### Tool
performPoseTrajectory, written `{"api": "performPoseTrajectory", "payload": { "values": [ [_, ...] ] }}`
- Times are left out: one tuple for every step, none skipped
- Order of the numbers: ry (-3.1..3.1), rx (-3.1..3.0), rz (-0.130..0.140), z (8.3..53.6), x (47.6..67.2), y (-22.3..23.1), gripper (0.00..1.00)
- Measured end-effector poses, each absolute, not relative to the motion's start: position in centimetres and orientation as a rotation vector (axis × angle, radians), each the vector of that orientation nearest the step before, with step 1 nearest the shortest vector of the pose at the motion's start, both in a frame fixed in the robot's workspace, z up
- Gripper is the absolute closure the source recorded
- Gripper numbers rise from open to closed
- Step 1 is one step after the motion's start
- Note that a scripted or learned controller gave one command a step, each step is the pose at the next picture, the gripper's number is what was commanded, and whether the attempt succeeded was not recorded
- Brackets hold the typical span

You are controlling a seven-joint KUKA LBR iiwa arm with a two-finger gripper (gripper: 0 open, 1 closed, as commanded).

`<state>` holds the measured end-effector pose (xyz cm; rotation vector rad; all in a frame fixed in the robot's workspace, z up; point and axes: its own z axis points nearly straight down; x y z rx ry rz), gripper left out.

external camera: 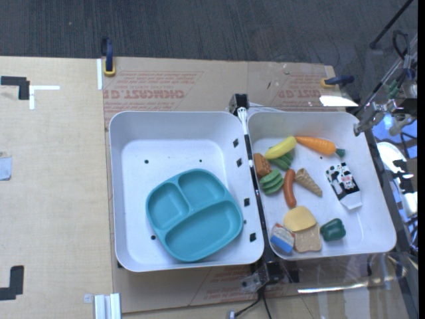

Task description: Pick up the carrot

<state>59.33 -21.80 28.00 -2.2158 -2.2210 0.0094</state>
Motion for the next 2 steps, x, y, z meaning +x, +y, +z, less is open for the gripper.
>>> {"api": "performPoseTrajectory", "payload": {
  "values": [
    [-2.253, -2.176, -0.003, 10.6, 63.2, -21.7, 0.0],
    [-2.137, -2.295, 0.008, 8.7, 65.8, -13.6, 0.0]
  ]
}}
